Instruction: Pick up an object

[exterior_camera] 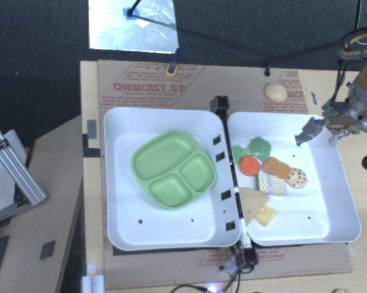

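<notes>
The right bin [336, 221] holds several toy foods bunched at its left side: a green leafy piece [260, 146], a red round piece [250, 165], an orange oblong piece [277, 167], a chocolate-chip cookie [297, 178], a patterned block [272, 184], a tan wedge [252, 199] and a yellow cube [265, 215]. My gripper [320, 136] hangs over the bin's upper right part, up and to the right of the cookie. It is open, with nothing between its fingers.
A green divided plate [174, 170] lies in the left bin [119, 224]. A beige egg-shaped object [275, 91] rests on the cardboard behind the right bin. A black divider [229, 163] runs between the bins.
</notes>
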Robot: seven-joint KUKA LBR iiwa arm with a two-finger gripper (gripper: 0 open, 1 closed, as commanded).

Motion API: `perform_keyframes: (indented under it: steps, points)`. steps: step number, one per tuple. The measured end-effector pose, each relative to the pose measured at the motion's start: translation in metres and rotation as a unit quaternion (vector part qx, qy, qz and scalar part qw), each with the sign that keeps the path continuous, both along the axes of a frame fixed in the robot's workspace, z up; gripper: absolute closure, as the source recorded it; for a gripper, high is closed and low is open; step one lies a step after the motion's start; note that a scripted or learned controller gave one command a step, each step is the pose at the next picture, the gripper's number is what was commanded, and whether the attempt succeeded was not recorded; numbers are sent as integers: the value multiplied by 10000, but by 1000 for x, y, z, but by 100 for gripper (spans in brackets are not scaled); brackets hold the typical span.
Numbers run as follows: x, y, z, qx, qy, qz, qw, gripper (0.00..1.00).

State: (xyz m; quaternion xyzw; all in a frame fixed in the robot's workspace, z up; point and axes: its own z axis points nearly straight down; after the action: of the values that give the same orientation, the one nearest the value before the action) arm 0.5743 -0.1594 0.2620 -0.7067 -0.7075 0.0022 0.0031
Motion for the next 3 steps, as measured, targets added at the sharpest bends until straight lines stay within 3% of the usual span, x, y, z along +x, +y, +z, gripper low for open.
perform_keyframes:
  steps: [1, 3]
  points:
    - [2, 0, 5, -9, -47, 10, 10000, 0]
    - [-9, 2, -96, -4, -27, -1, 10000, 0]
